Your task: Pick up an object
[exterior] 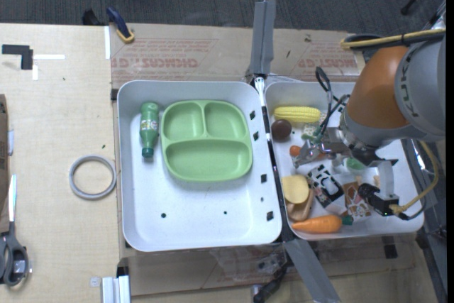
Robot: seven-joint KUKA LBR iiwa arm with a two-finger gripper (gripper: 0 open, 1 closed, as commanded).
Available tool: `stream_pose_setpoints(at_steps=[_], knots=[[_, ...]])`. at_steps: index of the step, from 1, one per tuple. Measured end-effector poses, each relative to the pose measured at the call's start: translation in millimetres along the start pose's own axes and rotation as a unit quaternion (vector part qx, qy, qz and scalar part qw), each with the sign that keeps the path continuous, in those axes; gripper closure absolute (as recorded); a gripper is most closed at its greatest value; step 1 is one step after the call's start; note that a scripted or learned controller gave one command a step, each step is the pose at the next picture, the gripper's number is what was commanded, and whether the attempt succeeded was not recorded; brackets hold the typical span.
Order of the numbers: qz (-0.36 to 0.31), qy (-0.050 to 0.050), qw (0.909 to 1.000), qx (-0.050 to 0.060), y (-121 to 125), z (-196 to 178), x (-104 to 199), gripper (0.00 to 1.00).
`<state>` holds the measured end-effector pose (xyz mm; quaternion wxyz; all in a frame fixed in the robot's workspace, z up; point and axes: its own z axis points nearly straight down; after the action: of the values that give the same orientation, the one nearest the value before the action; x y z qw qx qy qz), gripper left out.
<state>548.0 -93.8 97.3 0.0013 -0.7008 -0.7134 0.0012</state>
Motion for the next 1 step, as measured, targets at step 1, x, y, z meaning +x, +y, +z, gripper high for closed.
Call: stream_pose_setpoints(at_steps=[1], knots=[[-0.035, -0.001, 0.9994, -0.002, -34.3, 5.4, -21.1, 0.00]])
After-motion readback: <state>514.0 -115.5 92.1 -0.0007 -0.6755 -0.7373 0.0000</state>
